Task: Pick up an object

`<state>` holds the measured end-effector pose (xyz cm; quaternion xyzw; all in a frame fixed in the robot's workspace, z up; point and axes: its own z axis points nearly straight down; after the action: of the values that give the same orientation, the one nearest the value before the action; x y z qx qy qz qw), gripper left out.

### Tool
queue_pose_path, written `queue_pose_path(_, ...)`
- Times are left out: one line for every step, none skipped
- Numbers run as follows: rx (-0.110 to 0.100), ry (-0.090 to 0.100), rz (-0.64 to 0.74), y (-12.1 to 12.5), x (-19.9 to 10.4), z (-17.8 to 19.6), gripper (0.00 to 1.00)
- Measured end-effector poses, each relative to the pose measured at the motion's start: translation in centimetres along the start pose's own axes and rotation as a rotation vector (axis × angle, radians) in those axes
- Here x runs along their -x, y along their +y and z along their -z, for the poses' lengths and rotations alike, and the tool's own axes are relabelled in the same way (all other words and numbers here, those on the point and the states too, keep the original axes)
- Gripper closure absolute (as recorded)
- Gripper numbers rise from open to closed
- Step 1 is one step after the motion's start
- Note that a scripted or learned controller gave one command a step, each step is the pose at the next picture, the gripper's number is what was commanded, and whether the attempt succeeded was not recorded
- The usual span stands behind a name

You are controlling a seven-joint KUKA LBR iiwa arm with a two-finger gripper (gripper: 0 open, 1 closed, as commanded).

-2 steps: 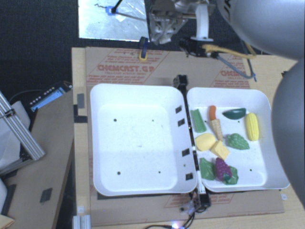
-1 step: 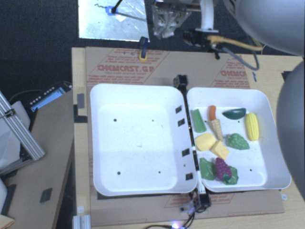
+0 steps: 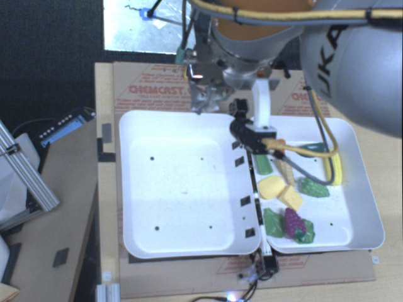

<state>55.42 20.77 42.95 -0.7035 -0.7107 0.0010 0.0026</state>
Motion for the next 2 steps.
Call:
queue_pose_path(0.008, 0.0, -0.009, -1.9, 2.6, 2.7, 1.0)
queue_pose_path(0.006, -0.001, -0.01, -5.0, 5.6, 2.8, 1.0)
